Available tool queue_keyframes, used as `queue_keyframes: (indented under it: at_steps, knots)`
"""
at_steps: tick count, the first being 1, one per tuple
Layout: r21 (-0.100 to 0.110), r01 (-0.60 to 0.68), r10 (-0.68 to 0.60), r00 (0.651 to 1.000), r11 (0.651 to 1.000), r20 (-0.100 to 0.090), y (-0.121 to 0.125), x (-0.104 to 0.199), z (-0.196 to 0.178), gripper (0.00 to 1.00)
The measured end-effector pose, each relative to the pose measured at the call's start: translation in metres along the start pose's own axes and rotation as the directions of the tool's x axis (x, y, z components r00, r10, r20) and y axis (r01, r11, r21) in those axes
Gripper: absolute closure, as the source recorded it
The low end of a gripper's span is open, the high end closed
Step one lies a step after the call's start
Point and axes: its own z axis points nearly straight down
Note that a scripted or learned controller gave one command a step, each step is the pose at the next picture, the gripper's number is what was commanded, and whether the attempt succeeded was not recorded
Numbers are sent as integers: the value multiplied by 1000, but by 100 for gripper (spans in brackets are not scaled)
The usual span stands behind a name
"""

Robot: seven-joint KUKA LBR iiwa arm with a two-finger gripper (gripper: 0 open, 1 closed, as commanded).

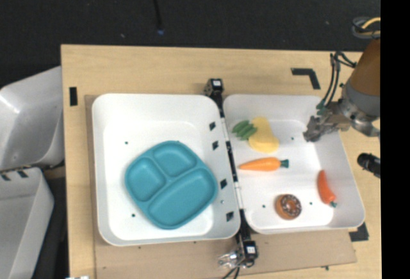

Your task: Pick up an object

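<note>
Blurring claw (314,130) | right bin (346,207) rim (arm cropped)

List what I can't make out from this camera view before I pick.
- End effector: too small and blurred to read.
- Arm: cut off by the right edge.
- Green piece: partly under the yellow toy; shape unclear.
- Donut: surface detail too small.

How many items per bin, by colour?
Blue: 1, plate, left bin
Orange: 2, carrot, pepper, right bin
Yellow: 1, corn
Brown: 1, donut
Total: 5
</note>
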Motion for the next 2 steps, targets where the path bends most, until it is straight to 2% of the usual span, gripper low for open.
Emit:
queue_keyframes:
  at_steps: [1, 2]
  knots:
    - [-2, 5, -5, 1000, 1000, 1, 4, -5, -65, 100]
    - [2, 6, -6, 1000, 1000, -1, 5, -7, -101, 100]
